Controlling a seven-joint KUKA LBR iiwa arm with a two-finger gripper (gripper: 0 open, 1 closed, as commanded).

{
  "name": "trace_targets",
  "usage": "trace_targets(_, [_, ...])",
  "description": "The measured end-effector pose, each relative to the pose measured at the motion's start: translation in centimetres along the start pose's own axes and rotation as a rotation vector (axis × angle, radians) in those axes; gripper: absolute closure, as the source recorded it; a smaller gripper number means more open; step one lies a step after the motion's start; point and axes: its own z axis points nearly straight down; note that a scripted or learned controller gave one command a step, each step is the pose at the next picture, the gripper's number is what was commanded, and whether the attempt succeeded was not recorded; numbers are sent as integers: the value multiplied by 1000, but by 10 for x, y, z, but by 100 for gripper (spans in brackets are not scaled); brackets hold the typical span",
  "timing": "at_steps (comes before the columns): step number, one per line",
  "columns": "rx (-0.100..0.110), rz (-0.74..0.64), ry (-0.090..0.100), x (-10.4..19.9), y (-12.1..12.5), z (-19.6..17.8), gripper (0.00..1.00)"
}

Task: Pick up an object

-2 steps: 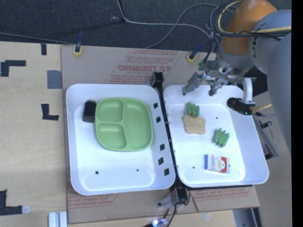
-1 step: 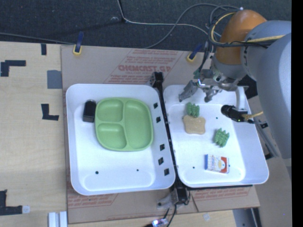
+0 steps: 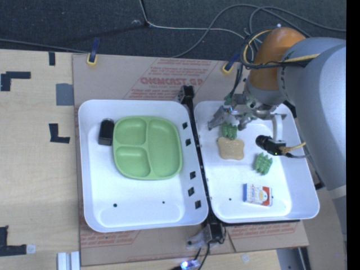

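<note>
My gripper (image 3: 229, 122) hangs low over the back of the right bin (image 3: 292, 204), its two grey fingers spread apart and open. A small green toy (image 3: 229, 131) sits just under the gap between them, touching neither finger that I can see. A tan, biscuit-like piece (image 3: 231, 148) lies directly in front of the green toy. Further right lies a second green bumpy piece (image 3: 262, 163). A small blue, white and red packet (image 3: 257, 194) rests near the front of the bin.
The left bin (image 3: 95, 201) holds a green divided plate (image 3: 148, 147) with a black block (image 3: 106, 132) beside its left edge. The arm's grey body (image 3: 323, 106) covers the right bin's far right side. A black divider (image 3: 194, 151) runs between the bins.
</note>
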Motion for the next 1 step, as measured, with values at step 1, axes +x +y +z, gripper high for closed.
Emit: trace_targets(1, [-5, -1, -1, 1, 0, 27, 0])
